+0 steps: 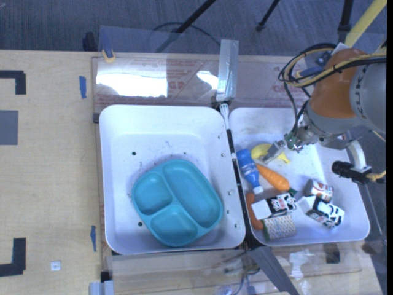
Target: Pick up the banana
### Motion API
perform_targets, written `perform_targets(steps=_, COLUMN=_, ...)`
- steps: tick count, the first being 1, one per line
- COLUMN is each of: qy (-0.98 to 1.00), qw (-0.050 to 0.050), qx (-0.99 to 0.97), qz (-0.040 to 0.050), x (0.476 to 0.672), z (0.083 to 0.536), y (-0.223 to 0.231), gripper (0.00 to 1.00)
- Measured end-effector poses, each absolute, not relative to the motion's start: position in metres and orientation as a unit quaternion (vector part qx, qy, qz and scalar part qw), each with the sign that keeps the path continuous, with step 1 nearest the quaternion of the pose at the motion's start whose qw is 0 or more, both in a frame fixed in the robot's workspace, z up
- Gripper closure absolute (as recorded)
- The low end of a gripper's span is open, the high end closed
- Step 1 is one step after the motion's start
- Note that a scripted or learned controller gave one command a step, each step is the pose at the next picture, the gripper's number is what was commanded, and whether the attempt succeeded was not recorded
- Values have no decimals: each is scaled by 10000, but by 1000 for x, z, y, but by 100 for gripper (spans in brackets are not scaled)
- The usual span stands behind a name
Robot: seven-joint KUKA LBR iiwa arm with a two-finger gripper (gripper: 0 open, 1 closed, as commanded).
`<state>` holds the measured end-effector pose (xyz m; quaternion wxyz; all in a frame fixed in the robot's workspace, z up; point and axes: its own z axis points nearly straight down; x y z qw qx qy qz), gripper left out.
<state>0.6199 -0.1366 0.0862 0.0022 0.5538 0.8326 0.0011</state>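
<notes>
The yellow banana [265, 152] lies in the right bin [356, 223] near its left wall, just above an orange carrot [274, 177]. My gripper [284, 145] hangs low over the bin, right at the banana's right end and apparently touching it. The arm's orange band and grey wrist [344, 97] rise behind it to the upper right. Part of the banana's right end is hidden by the gripper.
A blue bottle [248, 166] lies left of the carrot. Below are a black-and-white box [275, 205], a patterned block [280, 227], a small can [321, 190] and a cow-patterned item [326, 213]. A teal divided plate [177, 201] sits in the left bin [123, 140].
</notes>
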Motion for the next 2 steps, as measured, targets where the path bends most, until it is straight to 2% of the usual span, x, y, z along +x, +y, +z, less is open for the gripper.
perform_targets(steps=1, qy=8315, qw=61, qx=5554, qz=28, x=622, z=99, y=-139, gripper=100)
perform_targets(steps=2, qy=8060, qw=18, qx=5920, qz=7, x=641, z=176, y=-97, gripper=100)
